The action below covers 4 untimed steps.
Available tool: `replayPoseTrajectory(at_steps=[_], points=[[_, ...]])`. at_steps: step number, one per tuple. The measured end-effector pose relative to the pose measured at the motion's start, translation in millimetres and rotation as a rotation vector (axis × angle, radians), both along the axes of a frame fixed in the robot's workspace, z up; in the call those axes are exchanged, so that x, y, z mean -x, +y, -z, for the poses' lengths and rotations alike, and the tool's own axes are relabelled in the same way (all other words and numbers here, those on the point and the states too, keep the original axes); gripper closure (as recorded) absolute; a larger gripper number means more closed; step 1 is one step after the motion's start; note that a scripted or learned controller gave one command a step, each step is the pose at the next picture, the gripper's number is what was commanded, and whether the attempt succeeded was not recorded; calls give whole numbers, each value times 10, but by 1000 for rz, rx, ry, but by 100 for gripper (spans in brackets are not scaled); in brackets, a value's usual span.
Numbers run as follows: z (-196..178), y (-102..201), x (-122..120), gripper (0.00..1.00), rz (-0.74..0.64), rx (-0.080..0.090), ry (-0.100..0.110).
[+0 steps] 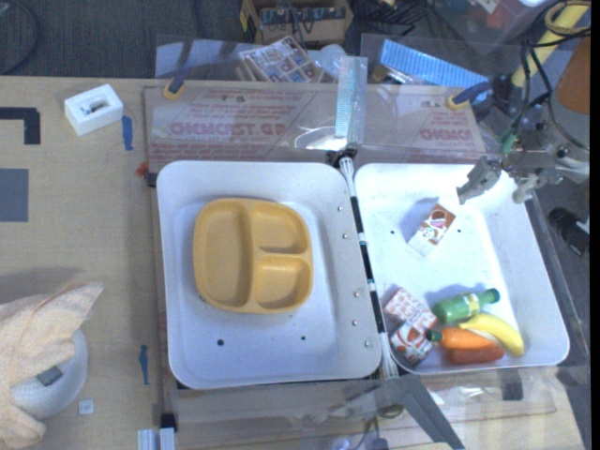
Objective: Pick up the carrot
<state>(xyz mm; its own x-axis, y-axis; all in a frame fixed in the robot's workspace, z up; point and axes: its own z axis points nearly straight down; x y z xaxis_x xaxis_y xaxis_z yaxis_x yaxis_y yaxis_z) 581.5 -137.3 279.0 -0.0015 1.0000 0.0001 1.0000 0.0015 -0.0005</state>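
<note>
Red lettering runs across the clear plastic wall [253, 125] behind the 2 white bins, but it is too blurred to read; a printed packet [270, 61] beyond it carries writing too small to make out. The small white carton [432, 230] in the right bin [525, 251] bears a red-brown picture with no legible brand, and the 2 patterned red-and-white packets [407, 322] at the bin's near-left corner show print that cannot be read either.

The arm's fingers [497, 180] hang over the far right part of the right bin, spread apart, 1 pale finger [472, 185] angled toward the carton and the other nearer the bin's right wall. Nothing sits between them and they touch nothing.

The carton lies just beside the fingers, down and to their left. The carrot [472, 341], orange with a green tip, lies well apart from the fingers, at the bin's near edge, far below them in the view. It touches the yellow banana [499, 331] and sits just under the green bottle [463, 305] with its yellow cap.

Far to the fingers' left, the yellow 3-compartment plate [251, 253] rests in the left bin [187, 345]. A white box [94, 108] and a pale cloth [42, 331] lie on the surface [66, 214] beyond that bin.
</note>
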Motion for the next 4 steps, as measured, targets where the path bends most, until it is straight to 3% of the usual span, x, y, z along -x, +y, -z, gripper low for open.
replayPoseTrajectory(at_steps=[1, 2, 3, 4], points=[[1843, -131, 618, 0, 41, 0, -1], [1820, -48, 1013, 0, -188, -1, 0], [1858, 194, 980, 0, -314, 17, -18], [637, -612, 849, 0, -444, 3, -4]])
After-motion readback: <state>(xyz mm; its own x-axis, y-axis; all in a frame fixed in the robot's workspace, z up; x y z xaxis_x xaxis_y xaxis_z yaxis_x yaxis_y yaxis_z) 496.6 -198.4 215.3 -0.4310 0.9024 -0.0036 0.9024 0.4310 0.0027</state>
